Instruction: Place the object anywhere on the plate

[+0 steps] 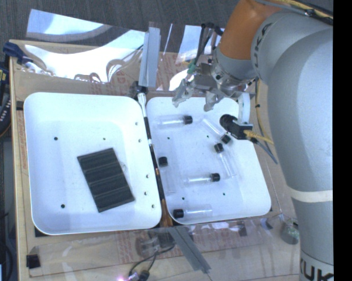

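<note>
My claw [195, 98] hangs over the far edge of the right bin [255, 183] with its 2 fingers spread apart and nothing between them. The objects are clear tubes with black caps, all lying flat in that right bin: 1 just below my claw at the far side [177, 121], 1 angled near the far right [216, 134], 1 toward the middle [202, 179] and 1 at the near edge [192, 213]. The plate [106, 180], a dark ribbed rectangle, lies tilted in the left bin [47, 116], well apart from every tube.
</note>
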`<state>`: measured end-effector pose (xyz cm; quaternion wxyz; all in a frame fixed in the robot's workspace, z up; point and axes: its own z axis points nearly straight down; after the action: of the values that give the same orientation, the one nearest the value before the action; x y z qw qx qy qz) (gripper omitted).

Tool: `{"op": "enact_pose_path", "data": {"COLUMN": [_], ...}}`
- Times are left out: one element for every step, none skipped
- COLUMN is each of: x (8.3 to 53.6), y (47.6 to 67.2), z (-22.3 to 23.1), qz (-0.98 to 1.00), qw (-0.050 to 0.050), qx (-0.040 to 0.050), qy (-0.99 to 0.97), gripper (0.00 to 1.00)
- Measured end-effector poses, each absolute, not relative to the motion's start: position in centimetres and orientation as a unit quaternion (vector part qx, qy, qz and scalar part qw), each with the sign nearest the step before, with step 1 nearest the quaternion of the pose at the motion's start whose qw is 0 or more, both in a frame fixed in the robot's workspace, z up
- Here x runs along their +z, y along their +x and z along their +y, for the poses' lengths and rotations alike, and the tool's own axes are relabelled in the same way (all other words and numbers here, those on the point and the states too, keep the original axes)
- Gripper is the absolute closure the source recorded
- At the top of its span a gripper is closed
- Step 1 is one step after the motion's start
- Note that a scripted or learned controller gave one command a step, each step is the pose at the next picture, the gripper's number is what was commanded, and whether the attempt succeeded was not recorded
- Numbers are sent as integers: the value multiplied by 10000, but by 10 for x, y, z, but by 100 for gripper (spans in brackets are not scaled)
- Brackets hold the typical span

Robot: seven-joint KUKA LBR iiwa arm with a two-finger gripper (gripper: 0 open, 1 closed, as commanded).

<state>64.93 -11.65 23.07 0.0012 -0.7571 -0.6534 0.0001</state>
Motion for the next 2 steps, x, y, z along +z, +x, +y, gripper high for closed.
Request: {"op": "enact_pose_path", "data": {"x": [190,191], "y": [560,475], "z": [-58,-3], "qz": [-6006,-5331], "qw": [26,19], "qx": [25,25], "qy": [-7995,-8461], "gripper": [0,0]}}
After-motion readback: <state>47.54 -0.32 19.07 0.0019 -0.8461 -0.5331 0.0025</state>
